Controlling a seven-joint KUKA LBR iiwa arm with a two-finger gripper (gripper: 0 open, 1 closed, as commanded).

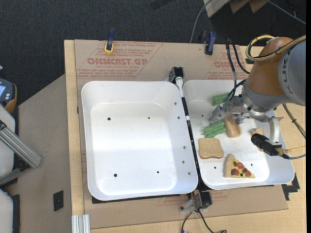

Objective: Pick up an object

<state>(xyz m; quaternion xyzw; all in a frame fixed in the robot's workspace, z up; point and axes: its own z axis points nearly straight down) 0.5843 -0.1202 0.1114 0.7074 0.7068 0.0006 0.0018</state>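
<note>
The right bin (278,174) holds several toy foods. A toast slice (211,148) lies near its left wall, and a pizza slice (237,168) sits close to the front rim. One green vegetable piece (219,100) lies toward the back and another (214,129) by the divider. My gripper (228,117) hangs low over the bin's middle, directly above a small tan roll (233,129). The wrist hides how the roll sits relative to the gripper.
The left bin (131,140) lies beside the right one. The grey and orange arm (272,76) covers the right bin's back right corner. A black cable plug (265,144) hangs over the bin's right side. Blue clamps (111,40) (210,41) hold the cardboard's far edge.
</note>
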